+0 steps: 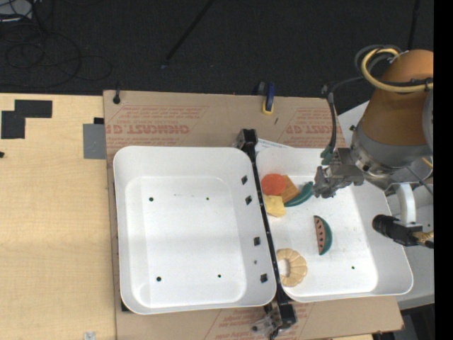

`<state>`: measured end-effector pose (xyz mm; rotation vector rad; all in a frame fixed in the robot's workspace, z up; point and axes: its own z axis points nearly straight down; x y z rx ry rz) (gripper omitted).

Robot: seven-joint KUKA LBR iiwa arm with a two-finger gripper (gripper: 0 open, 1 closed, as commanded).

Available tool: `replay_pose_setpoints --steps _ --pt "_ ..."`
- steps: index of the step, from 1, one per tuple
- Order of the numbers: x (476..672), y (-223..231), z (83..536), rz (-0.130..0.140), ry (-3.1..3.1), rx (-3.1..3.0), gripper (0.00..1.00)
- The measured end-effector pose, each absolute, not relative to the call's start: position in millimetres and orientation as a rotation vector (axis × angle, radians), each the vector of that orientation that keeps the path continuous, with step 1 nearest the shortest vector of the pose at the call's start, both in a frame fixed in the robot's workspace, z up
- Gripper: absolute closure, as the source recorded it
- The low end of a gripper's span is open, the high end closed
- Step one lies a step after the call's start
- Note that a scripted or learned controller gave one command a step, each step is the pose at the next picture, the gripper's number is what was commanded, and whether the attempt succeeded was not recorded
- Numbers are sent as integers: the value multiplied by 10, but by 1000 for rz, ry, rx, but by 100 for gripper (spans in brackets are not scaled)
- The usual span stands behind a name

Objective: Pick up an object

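Overhead, slanted down on two shallow white bins side by side on a cardboard sheet [212, 119] over a light wooden bench [49, 211].

Left bin [134, 289]: bare white floor, a few small dark dots.

Right bin [368, 282]: all loose items gathered here.
- Orange rounded piece [274, 184] near the upper left of the bin, close to the divider.
- Yellow chunk [274, 206] just below it, touching or nearly so.
- Teal curved piece [299, 195] just right of the orange and yellow, running up toward the gripper.
- Watermelon-slice toy [323, 234], red with dark green rind, lying alone mid-bin.
- Tan ring-shaped item [291, 266], doughnut-like, against the divider at the lower left of the bin.

Gripper [324, 187] low over the upper middle of the right bin, reached in from the right on the grey arm with orange band [400, 98]. Tip just beside the upper end of the teal piece, possibly touching; contact not resolvable at this angle. Claw opening: cannot tell, dark mechanism merges with shadow. Nothing visibly between the tips.

Black clips along the divider [256, 211] between bins. Blue and yellow clamp [267, 98] at the far edge of the cardboard. Black cable loops on the dark floor [42, 55] beyond.
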<state>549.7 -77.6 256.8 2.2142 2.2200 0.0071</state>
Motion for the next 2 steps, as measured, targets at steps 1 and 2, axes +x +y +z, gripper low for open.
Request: replay_pose_setpoints --steps 1,2 --pt "5401 -170 3702 14 2226 2209 100" --pt "5357 473 3370 -5 2233 2218 100"
